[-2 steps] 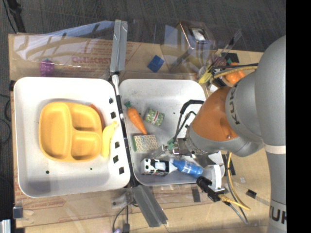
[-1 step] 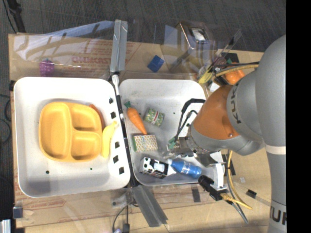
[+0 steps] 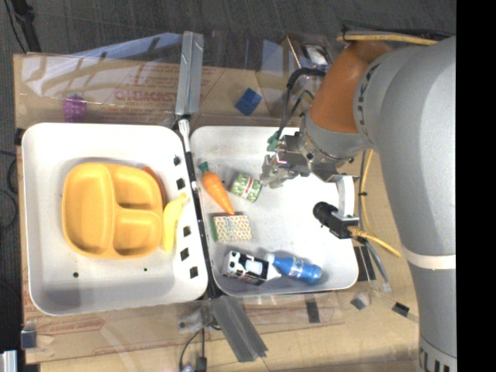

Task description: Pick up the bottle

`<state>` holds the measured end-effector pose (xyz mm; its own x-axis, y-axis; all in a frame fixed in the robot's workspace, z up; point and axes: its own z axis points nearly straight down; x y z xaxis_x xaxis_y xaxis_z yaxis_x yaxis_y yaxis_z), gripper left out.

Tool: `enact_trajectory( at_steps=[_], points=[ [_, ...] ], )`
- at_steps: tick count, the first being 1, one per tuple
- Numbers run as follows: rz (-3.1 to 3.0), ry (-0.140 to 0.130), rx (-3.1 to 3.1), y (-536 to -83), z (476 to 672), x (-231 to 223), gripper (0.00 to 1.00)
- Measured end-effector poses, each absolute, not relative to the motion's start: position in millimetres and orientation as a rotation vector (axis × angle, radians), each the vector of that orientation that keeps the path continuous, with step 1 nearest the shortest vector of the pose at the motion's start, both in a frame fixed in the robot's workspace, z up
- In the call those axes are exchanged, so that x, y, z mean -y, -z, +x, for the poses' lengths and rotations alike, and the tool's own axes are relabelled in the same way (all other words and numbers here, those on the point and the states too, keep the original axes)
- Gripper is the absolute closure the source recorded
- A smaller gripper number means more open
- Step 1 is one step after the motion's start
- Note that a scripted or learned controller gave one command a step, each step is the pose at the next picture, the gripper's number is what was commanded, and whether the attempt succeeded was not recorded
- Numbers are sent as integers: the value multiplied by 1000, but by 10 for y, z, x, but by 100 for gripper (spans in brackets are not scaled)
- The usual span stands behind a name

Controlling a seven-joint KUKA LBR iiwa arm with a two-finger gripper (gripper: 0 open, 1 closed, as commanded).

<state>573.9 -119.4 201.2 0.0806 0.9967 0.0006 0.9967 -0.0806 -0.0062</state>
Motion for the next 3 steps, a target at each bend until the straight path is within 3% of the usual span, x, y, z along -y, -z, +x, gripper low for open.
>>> enact_trajectory(
  at_steps=[1,2,3],
  points=[
    [-2305,-7,2126,-2008,5737,1195,0],
    [-2505,-8,1881,-1245,4964,1491,0],
    [-2263,-2,2169,-898,4765,1876,0]
  ],
)
